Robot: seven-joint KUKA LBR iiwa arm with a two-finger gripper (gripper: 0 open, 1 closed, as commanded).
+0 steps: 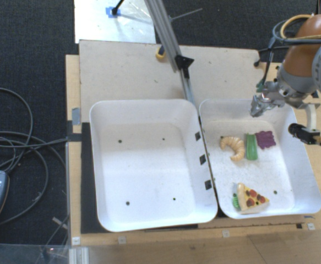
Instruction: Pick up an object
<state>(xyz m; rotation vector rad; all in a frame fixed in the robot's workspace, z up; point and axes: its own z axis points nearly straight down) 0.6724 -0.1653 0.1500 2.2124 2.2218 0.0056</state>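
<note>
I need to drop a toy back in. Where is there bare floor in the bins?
The left bin is bare throughout. In the right bin, the croissant, green piece and grapes crowd the middle; the pizza fills the near edge.

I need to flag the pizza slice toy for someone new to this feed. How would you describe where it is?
Look at the right bin, the one the gripper hangs over. The pizza slice lies near that bin's front edge, apart from the croissant, green piece and purple piece clustered mid-bin. It alone is a yellow wedge with red spots.
</note>
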